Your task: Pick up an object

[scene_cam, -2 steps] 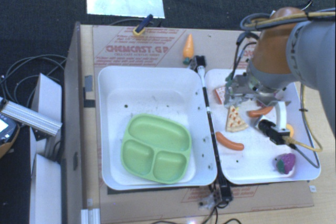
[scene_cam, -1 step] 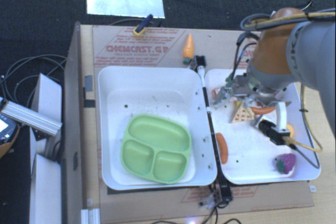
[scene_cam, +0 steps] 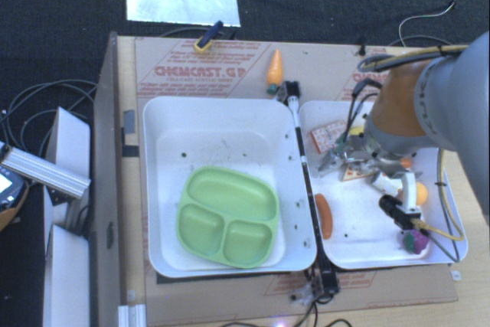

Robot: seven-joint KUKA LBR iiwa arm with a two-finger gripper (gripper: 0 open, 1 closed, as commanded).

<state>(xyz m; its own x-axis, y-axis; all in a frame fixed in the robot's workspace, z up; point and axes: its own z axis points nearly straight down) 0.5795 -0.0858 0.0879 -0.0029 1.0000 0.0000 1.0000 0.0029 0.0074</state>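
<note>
Reach step: hand [scene_cam: 342,158] low in right bin [scene_cam: 360,255], just above the orange card [scene_cam: 353,174], can't tell its opening; nothing visibly held; next move needs a clean descent and close on the card.

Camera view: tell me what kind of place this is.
Probably a robotics lab bench for grasping trials: two white bins side by side, toy items like a green divided plate, and loose cables on dark carpet.
</note>
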